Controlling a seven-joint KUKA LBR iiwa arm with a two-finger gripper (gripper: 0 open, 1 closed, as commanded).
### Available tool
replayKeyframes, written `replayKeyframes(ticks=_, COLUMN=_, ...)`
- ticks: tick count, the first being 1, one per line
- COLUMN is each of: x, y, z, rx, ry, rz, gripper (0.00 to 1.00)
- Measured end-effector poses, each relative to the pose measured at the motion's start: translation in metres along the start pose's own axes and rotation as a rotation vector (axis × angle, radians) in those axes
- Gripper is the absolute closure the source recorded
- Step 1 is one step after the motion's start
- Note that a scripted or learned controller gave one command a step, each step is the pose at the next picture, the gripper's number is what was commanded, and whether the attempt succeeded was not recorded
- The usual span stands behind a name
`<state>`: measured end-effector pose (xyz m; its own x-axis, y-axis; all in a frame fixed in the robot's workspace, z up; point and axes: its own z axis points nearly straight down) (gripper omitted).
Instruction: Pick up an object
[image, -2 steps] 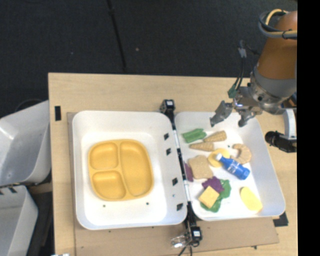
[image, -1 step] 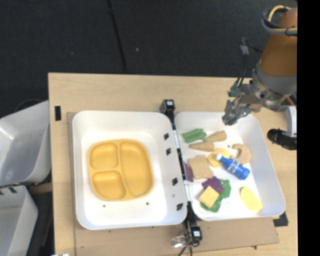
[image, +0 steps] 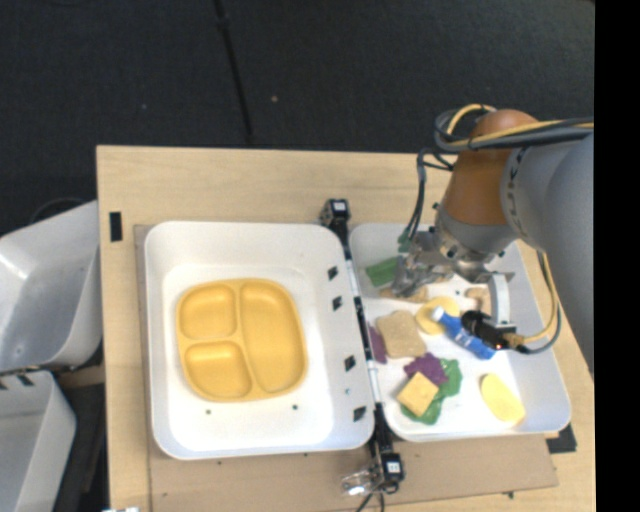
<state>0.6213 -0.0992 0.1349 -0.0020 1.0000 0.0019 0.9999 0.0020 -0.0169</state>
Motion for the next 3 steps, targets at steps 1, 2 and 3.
replayKeyframes(ticks=1, x=0.002, y=0.002, z=-0.024, rx=-0.01, ry=-0.003, rz=0.003, gripper=1.0)
replayKeyframes(ticks=2, x=0.007, y=-0.006, z=-0.045, rx=-0.021, ry=-0.004, rz=0.008, gripper=1.0)
replayKeyframes(ticks=3, x=0.01, y=-0.013, z=-0.049, rx=-0.021, ry=-0.002, rz=0.0, gripper=1.0)
